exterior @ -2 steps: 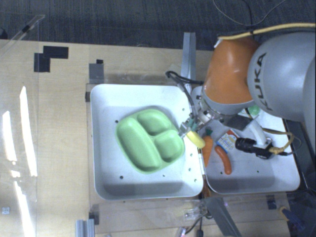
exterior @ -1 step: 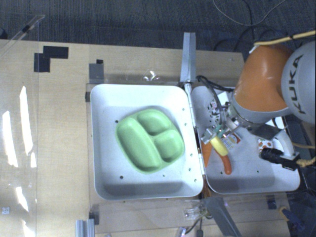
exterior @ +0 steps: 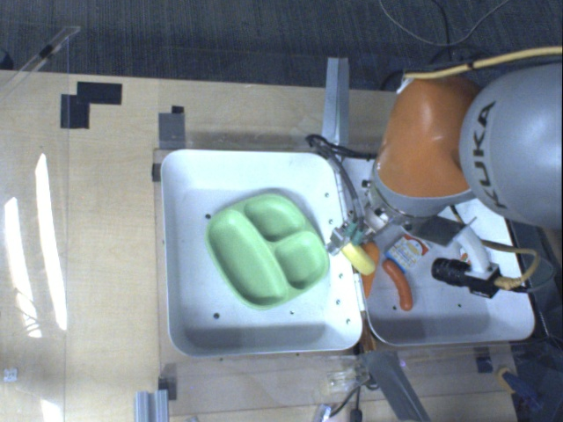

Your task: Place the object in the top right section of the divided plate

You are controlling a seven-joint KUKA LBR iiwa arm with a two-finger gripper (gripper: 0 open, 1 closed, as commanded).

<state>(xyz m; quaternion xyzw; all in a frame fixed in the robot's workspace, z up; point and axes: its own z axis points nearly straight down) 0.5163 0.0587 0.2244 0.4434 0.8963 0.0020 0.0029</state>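
Observation:
A green divided plate (exterior: 266, 249) lies in the left bin (exterior: 189, 323), with one long section on its left side and two smaller ones on its right. My gripper (exterior: 348, 235) hangs over the wall between the two bins, just right of the plate's right edge. A small yellow object (exterior: 358, 258) sits directly under the gripper tip, at the left edge of the right bin (exterior: 457, 323). Whether the gripper holds it is hidden by the wrist.
In the right bin an orange-red sausage-shaped thing (exterior: 400, 286) lies beside the yellow object, with a small printed packet (exterior: 407, 251) just above it. The arm's orange band (exterior: 427, 139) and grey body cover the bin's upper part.

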